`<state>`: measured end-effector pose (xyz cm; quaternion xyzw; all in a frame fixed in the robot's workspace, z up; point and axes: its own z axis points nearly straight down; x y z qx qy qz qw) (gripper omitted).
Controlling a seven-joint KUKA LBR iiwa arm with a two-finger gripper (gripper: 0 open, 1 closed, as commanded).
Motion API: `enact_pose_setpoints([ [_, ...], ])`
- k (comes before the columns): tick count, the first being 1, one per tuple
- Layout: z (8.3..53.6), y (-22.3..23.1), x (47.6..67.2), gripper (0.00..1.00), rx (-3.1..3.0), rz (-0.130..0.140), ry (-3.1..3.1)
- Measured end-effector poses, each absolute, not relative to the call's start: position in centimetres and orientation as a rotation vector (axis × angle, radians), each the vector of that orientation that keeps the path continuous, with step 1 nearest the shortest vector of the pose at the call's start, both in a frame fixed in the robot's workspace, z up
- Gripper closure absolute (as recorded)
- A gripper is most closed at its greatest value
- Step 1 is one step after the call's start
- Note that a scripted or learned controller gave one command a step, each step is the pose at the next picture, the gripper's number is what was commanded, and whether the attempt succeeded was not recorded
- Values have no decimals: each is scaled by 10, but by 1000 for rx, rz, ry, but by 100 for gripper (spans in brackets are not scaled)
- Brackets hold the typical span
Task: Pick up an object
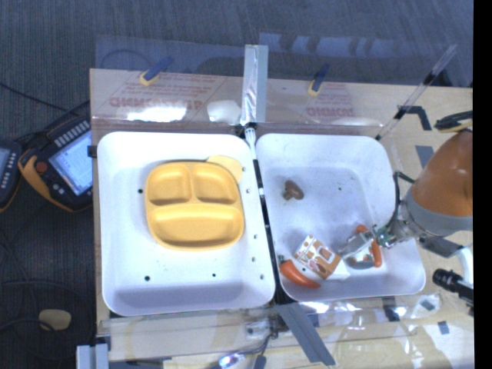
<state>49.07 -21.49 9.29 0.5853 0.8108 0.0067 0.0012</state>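
Observation:
My gripper is low in the right bin, near its front right corner, at the end of the grey arm with the orange band. Just left of it lies a white and orange patterned box, and an orange carrot-like piece rests against the bin's front wall below the box. A small brown lump lies apart, further back in the same bin. A shiny grey thing sits right under the gripper; what it is I cannot tell.
The left bin holds a yellow divided tray with a pale disc peeking out behind it. A metal divider separates the bins. A handheld controller lies off the bench to the left.

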Motion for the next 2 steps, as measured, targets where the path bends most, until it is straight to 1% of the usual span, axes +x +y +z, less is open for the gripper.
enact_pose_setpoints([
  [1, 104, -214, 494, 100, 1830, 26, 2539],
  [2, 94, -161, 491, 100, 1997, 14, 2395],
])
